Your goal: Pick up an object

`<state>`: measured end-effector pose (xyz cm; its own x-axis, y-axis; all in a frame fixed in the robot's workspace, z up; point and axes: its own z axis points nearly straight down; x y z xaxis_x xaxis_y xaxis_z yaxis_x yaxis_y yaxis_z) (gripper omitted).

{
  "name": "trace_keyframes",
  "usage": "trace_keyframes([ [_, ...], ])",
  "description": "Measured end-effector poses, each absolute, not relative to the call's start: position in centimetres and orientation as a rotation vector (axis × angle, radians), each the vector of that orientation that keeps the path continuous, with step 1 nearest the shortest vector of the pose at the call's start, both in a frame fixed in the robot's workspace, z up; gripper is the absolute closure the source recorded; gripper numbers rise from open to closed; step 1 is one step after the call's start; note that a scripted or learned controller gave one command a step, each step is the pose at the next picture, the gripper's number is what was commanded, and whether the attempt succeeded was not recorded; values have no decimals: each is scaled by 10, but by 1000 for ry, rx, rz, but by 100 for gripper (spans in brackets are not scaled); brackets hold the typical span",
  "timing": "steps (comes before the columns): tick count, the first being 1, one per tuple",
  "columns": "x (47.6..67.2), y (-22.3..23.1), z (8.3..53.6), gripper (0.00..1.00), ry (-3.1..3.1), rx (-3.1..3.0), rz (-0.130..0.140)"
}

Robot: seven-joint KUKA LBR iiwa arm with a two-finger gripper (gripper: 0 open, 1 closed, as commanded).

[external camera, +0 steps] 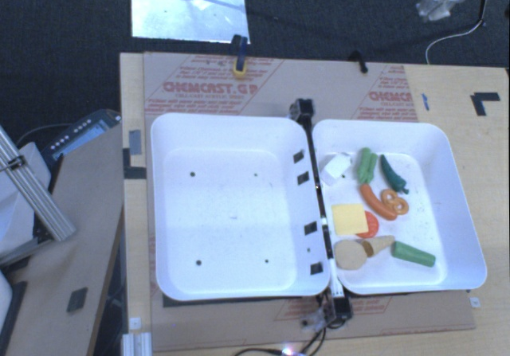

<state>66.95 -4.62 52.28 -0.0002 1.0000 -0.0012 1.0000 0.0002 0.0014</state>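
Toys crowd the right bin (pixel 458 187); left bin (pixel 171 187) lies open.

The bench (pixel 446 91) bears two white bins (pixel 223 211) on what looks like brown board (pixel 207 85).

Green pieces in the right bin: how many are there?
3. One light green piece stands at the top, a darker green one just right of it, and a third green piece lies near the bottom right. None looks hidden.

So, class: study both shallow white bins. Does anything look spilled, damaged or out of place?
Nothing stands out. The toy foods, among them a yellow square slice, an orange sausage shape and a green block, all lie loosely grouped inside the right white bin, none spilled over its rim. No damage shows.
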Motion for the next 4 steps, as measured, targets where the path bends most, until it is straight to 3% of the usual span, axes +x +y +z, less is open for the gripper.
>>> trace_keyframes([
  [2,669,-55,533,100,2221,2221,-2],
  [3,668,-138,470,100,2216,2231,-10],
  [4,669,-143,537,100,2218,2217,3],
])
